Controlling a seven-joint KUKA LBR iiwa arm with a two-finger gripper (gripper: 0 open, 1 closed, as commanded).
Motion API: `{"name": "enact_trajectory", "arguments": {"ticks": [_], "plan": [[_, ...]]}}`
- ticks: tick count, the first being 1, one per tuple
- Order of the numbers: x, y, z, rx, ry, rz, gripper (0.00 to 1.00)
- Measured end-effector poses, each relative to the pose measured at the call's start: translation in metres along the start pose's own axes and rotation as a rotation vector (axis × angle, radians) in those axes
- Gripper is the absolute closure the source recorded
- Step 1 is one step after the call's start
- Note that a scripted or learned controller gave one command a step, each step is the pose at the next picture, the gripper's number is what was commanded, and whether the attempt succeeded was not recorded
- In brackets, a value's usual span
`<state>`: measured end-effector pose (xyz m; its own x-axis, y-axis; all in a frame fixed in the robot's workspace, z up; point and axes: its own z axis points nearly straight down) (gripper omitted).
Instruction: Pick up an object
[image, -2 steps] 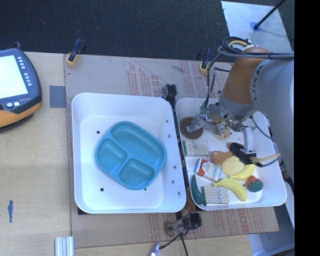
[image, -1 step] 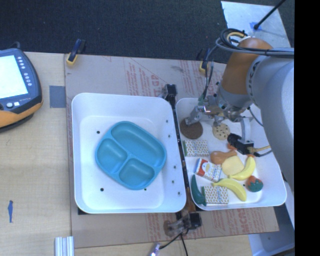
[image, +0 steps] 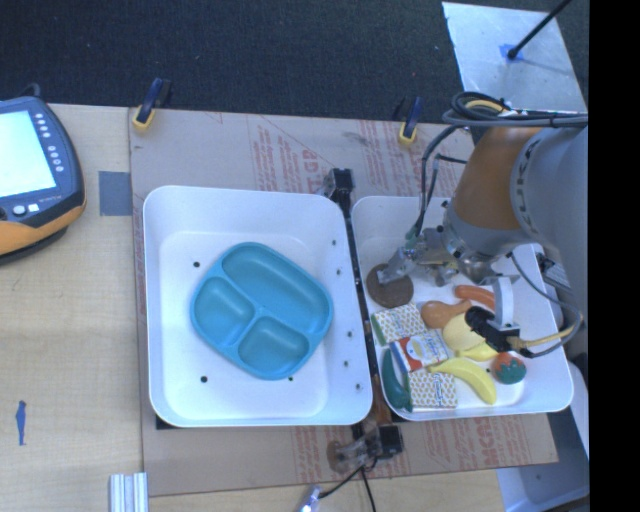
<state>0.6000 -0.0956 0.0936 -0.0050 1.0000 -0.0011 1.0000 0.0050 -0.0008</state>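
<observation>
gripper (image: 405, 262) sits low in the right bin (image: 372, 215), over the brown disc (image: 389, 289) at its left edge; can't tell the gripper's state. disc looks flat, stiff, light: likely needs an edge pinch. blue tray (image: 262, 310) in left bin (image: 170, 215).

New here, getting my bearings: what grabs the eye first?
The blue divided tray lies alone in the left white bin. The right bin is crowded with toy food, including a yellow banana, and the grey arm with its orange band hangs over it.
</observation>
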Motion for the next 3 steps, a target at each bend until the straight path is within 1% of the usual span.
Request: {"name": "enact_trajectory", "arguments": {"ticks": [1, 2, 3], "plan": [[0.002, -0.082, 0.002, 0.004, 0.001, -0.001, 0.00], [-0.008, -0.010, 0.002, 0.002, 0.002, 0.003, 0.00], [0.003, 0.039, 0.001, 0.002, 0.002, 0.002, 0.00]]}}
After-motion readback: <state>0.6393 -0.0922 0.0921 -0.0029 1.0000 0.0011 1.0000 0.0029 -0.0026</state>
